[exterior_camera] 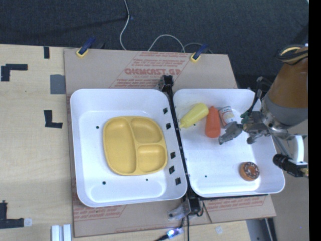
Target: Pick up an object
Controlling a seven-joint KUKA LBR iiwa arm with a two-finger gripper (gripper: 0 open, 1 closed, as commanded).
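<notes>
Orange bottle [212, 122] just left of fingers [231, 132], untouched.

right white bin [261, 187]: floor bare at centre-front | far side crowded: yellow plastic bottle [194, 115], orange bottle [212, 122], small jar [226, 114] | brown doughnut [249, 170] blocks near-right corner

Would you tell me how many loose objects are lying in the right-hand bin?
4: a yellow bottle by the divider, an orange bottle beside it, a small jar behind that, and a doughnut near the front corner.
</notes>
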